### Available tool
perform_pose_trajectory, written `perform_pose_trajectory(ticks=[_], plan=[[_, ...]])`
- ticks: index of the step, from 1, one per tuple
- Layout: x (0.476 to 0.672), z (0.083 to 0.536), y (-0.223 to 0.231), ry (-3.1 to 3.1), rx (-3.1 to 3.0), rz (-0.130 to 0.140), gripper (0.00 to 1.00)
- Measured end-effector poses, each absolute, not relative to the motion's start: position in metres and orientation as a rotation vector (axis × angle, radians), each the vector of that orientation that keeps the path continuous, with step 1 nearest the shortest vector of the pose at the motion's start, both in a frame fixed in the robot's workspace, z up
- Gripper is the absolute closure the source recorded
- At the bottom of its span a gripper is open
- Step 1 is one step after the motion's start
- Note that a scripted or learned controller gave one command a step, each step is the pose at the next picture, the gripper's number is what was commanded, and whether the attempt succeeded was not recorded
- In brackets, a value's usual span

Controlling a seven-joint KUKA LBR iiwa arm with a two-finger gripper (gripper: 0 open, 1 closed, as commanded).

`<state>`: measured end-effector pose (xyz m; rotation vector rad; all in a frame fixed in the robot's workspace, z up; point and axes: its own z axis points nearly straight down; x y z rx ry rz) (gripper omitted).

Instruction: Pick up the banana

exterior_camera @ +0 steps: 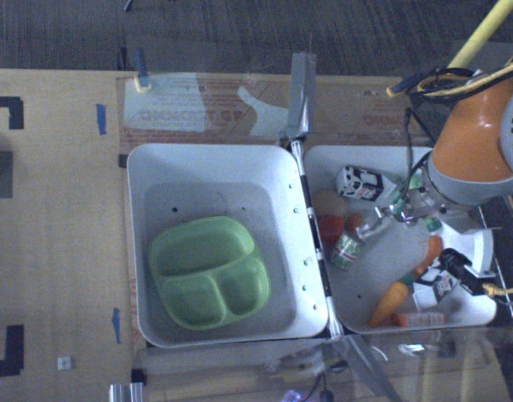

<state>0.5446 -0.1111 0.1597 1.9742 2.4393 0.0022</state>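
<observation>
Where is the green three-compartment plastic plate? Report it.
In the camera view, the green three-compartment plate lies in the left white bin, toward its near edge, beside the right bin.

— where's the banana?
— can't tell for sure. closest match is a tapered yellow-orange piece, lying slantwise near the front wall of the right bin.

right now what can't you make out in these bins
- Banana: no clearly identifiable one; the arm covers the right bin's upper right corner.
- Pincer: blurred and small, finger state unclear.
- Orange item: carrot or other, too blurred to tell.
- Small can and black-and-white carton: labels too small to read.
- Items near the right bin's right rim: tangled, partly under the arm.
- Green tray in the left bin: compartments look bare.
</observation>
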Motion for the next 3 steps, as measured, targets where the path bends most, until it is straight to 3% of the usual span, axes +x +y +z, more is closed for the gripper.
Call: perform_pose_trajectory(ticks=[1, 2, 3], plan=[[0.625, 0.094, -0.104, 2.334, 2.084, 0.011, 0.0], [0.587, 0.086, -0.103, 2.265, 2.175, 0.002, 0.0], [0.6, 0.085, -0.127, 1.625, 2.686, 0.001, 0.0]])
